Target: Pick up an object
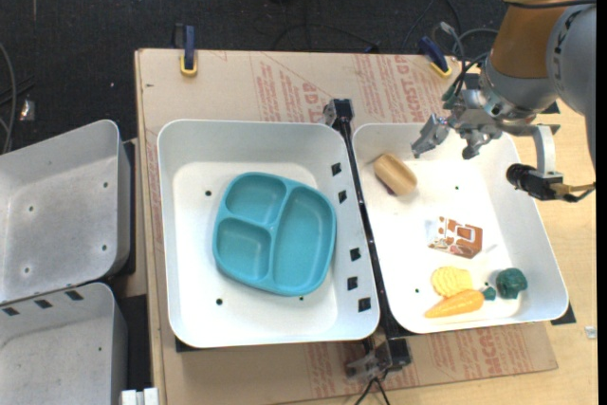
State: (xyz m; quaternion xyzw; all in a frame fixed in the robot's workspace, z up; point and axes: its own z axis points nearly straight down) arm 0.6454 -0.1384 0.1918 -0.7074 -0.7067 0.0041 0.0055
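Nearest the lens, along the lower right of the frame: an orange carrot-shaped toy lying flat in the right bin, touching a yellow ridged piece just above it, with a dark green broccoli-like toy just to the right. Slightly higher, near the bin's middle, a small brown-and-white printed packet, apart from the rest. Farther up and left, close to the bin's inner wall, a tan bread-roll-shaped object, lying tilted, untouched.

Above and right of that roll, at the bin's upper edge, the gripper, fingers spread apart with nothing between them, hanging off a grey wrist with an orange band in the upper right corner.

In the left bin, center of the frame, a teal three-compartment plate, flat. Under both bins, a cardboard sheet with red print, clamped at its top edge. At the far left, two more white trays, one overlapping the other.
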